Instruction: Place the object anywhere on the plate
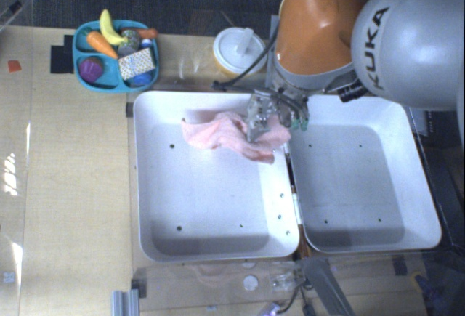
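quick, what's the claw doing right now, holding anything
claw: down on the pink cloth at the upper right of the left bin; cannot be told whether it grips the cloth.

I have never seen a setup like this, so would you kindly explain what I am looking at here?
This is one camera above a bench, looking down at a slant. The big grey and orange machine is a robot arm reaching in from the right. Its gripper is down on a pink cloth lying in the left white bin; whether it grips the cloth is unclear. The right white bin sits beside it. Behind are a blue tray of toy food and a lidded cup.
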